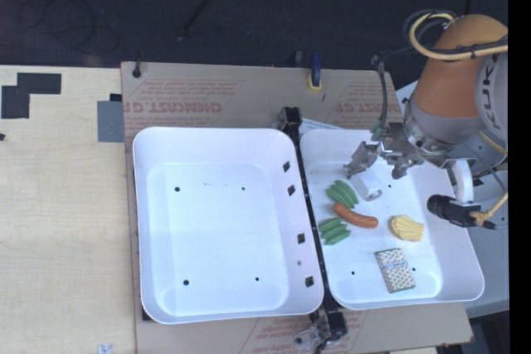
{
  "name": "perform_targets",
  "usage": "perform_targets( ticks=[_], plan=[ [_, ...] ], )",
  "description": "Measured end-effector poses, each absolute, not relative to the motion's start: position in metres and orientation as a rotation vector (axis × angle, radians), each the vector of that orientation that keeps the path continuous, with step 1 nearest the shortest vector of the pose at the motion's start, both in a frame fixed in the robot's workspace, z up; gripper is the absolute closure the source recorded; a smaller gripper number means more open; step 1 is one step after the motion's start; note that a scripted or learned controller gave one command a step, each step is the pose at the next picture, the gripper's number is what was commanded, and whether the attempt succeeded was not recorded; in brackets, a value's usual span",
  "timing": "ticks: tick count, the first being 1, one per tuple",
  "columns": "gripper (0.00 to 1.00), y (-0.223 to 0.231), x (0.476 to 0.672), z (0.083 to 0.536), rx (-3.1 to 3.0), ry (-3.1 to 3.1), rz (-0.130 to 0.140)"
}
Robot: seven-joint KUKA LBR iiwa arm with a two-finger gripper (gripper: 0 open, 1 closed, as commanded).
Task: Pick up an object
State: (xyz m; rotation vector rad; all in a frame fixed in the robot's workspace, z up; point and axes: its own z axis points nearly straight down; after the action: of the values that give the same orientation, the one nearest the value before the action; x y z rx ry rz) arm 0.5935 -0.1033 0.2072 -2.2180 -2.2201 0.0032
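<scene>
My gripper point(379, 167) hovers over the back part of the right bin point(452, 282), open, with nothing between its fingers. Just in front of it and to the left lie a green pod point(342, 193), an orange-red sausage point(356, 217) and a second green pod point(334, 230). A yellow corn piece point(406, 228) rests to the right of the sausage. Near the bin's front lies a patterned grey block point(395, 269). All of these sit on the bin floor, apart from the gripper.
The left bin point(149, 178) stands beside the right one, with a black divider with clips point(300, 203) between them. Both rest on a cardboard sheet point(207, 99). The arm's orange band point(456, 70) and cables hang at the right edge.
</scene>
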Motion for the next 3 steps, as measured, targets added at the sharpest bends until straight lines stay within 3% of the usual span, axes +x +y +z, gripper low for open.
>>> perform_targets(
  ticks=[1,2,3],
  plan=[
    [0.00,-0.082,0.562,0.131,-2.216,-2.212,0.010],
    [0.00,-0.087,0.596,0.085,-2.216,-2.224,0.003],
    [1.00,-0.088,0.594,0.097,-2.222,-2.215,0.005]
  ],
)
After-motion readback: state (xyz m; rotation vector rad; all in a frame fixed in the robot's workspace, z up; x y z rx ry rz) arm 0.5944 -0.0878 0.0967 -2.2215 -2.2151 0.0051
